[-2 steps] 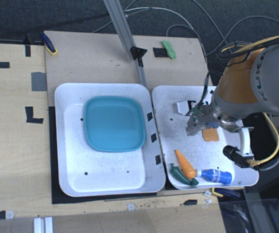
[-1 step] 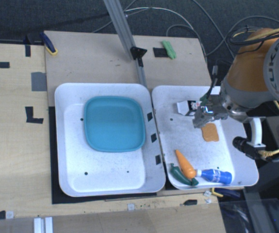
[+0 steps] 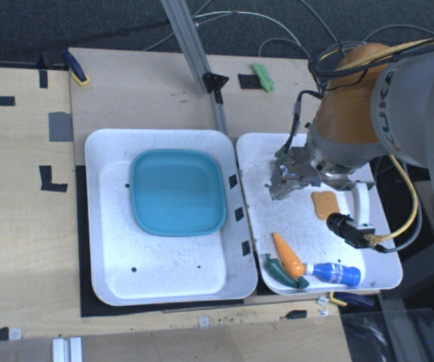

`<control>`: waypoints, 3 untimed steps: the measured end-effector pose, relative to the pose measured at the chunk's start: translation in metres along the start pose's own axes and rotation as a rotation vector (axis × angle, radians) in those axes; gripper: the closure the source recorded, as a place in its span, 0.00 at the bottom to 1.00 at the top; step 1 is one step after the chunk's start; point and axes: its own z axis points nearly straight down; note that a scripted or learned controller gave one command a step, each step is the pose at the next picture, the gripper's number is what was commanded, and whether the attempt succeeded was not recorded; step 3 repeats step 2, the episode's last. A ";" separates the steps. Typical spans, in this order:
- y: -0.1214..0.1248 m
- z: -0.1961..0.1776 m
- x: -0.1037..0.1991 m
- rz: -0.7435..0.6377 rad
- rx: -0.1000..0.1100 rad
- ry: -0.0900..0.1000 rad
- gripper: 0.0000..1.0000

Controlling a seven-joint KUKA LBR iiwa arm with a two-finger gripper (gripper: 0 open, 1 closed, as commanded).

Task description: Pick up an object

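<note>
Bench shot: two white bins side by side, arm over the right one

You've got the left bin holding just a teal plate, with bare floor along its near and left edges, so there's plenty of room on that side. The right bin is the busier one: a carrot with its green top sits near the front-left corner, a blue and white tube lies just beside it along the near rim, and a tan flat piece sits mid-bin toward the right wall. Your gripper hangs over the bin's upper-left part, well apart from the carrot, with open floor around it; honestly can't tell if it's clenched or released, and nothing shows between its tips
</note>
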 end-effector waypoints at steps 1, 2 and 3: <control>0.001 -0.010 0.051 0.000 -0.001 0.000 1.00; -0.009 -0.014 0.106 0.000 0.000 0.000 1.00; -0.009 -0.014 0.106 0.000 0.000 0.000 1.00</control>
